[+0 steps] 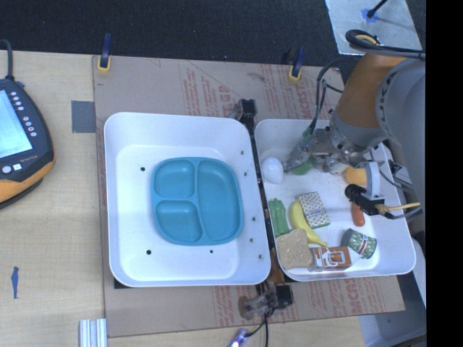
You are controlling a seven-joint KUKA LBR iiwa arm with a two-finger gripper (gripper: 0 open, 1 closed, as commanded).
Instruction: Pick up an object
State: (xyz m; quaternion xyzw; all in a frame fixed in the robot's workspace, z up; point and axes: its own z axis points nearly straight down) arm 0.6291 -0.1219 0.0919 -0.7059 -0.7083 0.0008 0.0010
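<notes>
A: Gripper [309,156] position?
B: Low in the right bin [405,262], back corner, beside the white ball [272,169]. Possibly touching something green; jaw state unreadable.
A: Other objects?
B: Banana [302,221], checkered block [313,209], green can [360,243] lie nearer the front. Blue tray [196,199] in left bin [119,215].

A sky-blue divided plastic plate [197,199] lies in the white left bin [119,194]; the white right bin [394,255] holds a yellow banana [304,223], a white ball [272,169], a green-checked packet [314,210].
</notes>
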